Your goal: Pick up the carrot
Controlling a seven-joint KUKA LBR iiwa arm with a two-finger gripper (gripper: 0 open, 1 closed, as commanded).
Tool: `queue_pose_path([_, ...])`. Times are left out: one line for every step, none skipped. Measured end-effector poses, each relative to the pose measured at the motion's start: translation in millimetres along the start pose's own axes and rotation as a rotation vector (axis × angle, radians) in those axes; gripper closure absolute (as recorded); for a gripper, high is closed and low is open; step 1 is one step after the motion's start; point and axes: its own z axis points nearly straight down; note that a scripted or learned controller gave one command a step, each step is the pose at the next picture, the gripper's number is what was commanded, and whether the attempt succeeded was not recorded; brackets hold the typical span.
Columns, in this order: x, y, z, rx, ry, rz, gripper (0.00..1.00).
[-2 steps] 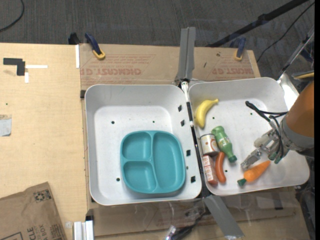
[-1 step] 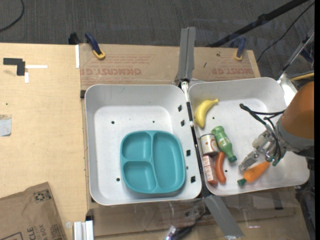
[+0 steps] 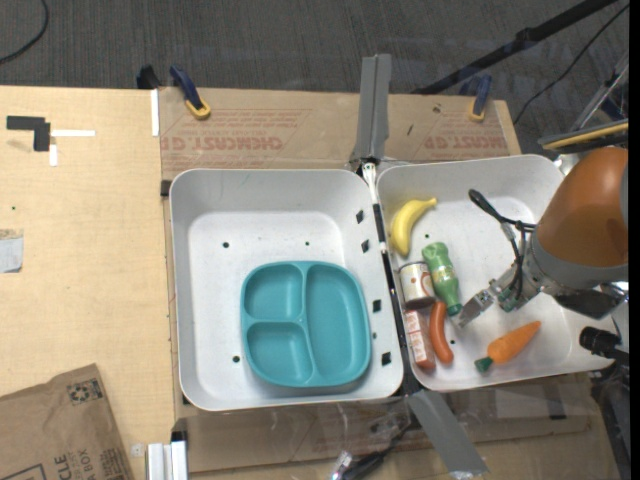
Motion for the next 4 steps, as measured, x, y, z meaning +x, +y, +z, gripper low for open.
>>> queue_pose_path([-45.3, -34.5, 1.8, -0.022, -0.002, 0.084, 0.0])
queue_pose_path([-44.4, -34.8, 2.3, -0.02, -0.014, 0.004, 0.0])
queue_pose_path([-17.0, -23.4, 5.1, -0.012, -0.016, -0.057, 0.0])
queue_pose_path([-3.7, -17.4, 7.1, -0.009, -0.012, -0.104, 0.0])
